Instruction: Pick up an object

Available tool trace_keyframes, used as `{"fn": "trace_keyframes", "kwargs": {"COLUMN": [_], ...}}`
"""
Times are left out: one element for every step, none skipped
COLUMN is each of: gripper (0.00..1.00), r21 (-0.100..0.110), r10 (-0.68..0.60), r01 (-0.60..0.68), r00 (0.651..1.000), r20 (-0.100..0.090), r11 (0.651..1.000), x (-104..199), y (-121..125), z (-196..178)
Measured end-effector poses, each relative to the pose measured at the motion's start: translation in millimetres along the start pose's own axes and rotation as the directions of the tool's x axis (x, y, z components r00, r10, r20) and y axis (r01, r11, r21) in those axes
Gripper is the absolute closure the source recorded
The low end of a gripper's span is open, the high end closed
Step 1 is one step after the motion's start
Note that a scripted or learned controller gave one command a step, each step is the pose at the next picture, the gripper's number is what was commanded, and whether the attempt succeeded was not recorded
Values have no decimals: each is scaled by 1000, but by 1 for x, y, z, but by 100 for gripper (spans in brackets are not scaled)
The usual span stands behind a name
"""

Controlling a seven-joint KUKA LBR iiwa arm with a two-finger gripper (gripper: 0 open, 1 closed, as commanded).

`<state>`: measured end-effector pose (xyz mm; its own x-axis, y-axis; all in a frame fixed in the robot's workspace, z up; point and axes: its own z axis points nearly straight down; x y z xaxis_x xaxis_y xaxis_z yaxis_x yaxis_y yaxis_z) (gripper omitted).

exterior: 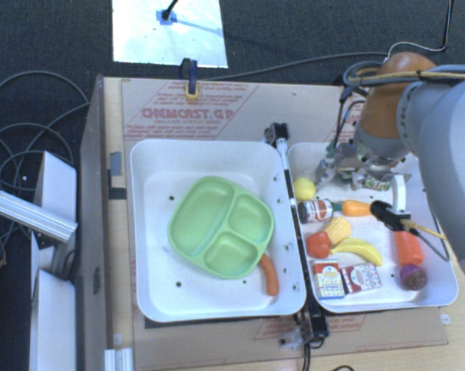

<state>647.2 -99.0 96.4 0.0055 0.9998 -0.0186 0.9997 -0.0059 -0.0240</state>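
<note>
Dark carpet (47, 29) lies around the tabletop (186, 114), with a pale sheet (171, 22) at upper centre and loose cables (20, 130) at the left edge. A brown board with red lettering covers the tabletop, and both white bins sit on it, touching along a black seam at centre.

The left bin (163, 284) holds a green divided plate (221, 226), lying flat and turned at an angle. An orange sausage (269, 275) lies just beside the plate's lower right corner, near the seam.

The right bin (441, 288) is crowded. A lemon (304, 188) sits at its upper left, and a small red bottle (317, 209) lies on its side just below. A carrot (358, 207) lies to the right of the bottle's cap, in line with it. Below these come corn (339, 229), a tomato (318, 244) and a banana (361, 250), close together. Two small boxes (327, 278) (361, 277) lie side by side along the lower edge. At lower right, an orange-red cylinder (408, 247) lies just above a purple fruit (412, 277), possibly a plum.

The grey arm (441, 130) enters from the right of the frame. The tool (348, 172) hangs over the upper part of the right bin, right of the lemon and above the carrot. Whether it is apart or together I cannot tell, and nothing can be seen clamped in it.
</note>
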Motion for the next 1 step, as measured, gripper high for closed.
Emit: {"fn": "trace_keyframes", "kwargs": {"gripper": [0], "r21": [-29], "r10": [-8], "r01": [7], "r00": [1000], "r20": [-16], "r11": [1000], "x": [-40], "y": [21], "z": [-54]}}
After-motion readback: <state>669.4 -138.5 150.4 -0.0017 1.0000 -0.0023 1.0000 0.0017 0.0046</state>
